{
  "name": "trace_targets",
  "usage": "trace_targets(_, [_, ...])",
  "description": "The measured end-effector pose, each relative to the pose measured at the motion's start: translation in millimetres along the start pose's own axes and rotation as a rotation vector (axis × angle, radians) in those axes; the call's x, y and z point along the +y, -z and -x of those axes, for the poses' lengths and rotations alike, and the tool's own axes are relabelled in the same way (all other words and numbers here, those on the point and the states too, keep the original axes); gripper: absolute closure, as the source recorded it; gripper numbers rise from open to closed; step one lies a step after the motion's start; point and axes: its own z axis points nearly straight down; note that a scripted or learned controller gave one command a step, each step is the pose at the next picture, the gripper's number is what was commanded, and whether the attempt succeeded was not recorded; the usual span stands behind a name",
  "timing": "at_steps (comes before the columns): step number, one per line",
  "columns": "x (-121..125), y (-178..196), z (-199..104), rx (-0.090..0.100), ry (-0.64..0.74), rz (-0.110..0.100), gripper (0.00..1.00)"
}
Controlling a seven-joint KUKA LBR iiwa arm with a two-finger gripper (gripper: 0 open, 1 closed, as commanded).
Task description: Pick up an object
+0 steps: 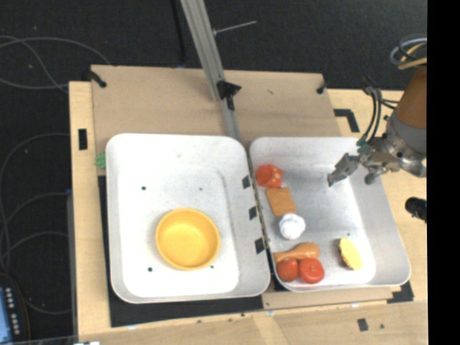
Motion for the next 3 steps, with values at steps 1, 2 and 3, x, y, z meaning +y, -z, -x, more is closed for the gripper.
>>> trace_targets(1, [0, 0, 0, 0.000, 0.000, 0.000, 0.00])
trace_targets(2, [9, -52, 3, -0.002, -0.003, -0.005, 0.00])
trace_targets(3, [12, -103, 14, -0.002, -0.004, -0.005, 0.00])
